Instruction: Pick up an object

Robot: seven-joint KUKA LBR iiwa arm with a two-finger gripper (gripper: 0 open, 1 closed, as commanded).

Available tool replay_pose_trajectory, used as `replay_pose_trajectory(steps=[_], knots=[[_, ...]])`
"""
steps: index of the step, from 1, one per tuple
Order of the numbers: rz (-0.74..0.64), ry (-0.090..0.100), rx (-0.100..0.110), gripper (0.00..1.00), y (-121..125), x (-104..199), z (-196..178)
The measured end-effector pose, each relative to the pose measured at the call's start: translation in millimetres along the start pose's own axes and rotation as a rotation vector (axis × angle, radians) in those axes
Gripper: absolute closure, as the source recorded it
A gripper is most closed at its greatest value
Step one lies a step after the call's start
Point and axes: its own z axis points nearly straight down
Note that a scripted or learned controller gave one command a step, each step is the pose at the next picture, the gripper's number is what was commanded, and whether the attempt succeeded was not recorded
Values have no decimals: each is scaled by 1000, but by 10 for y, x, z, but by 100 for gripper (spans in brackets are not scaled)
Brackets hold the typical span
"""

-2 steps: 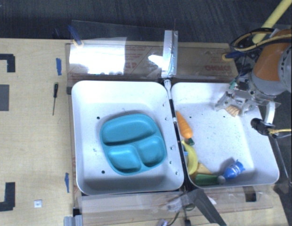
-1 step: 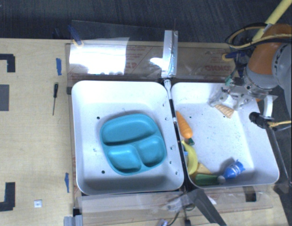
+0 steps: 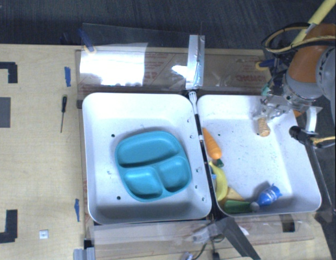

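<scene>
Pincer [image 3: 265,108] over right bin's [image 3: 298,199] far corner, grip state unreadable; small tan object [image 3: 263,126] just below it

Faint reddish printing runs across the clear plastic sheet [image 3: 157,69] behind the bins, well left of the gripper's fingers, too blurred to read; no other text legible.

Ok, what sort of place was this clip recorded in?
Most likely a robotics lab bin-picking bench: two shallow white plastic bins side by side on a pale wooden bench, a grey arm's gripper over the right bin, and toy-like test items such as a blue divided plastic tray.
</scene>
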Motion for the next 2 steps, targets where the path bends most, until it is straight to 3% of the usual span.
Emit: replay_pose_trajectory(steps=[1, 2], knots=[[-152, -4, -5, 100, -304, 267, -1110], [-263, 0, 5, 100, -1020, 931, -1306]])
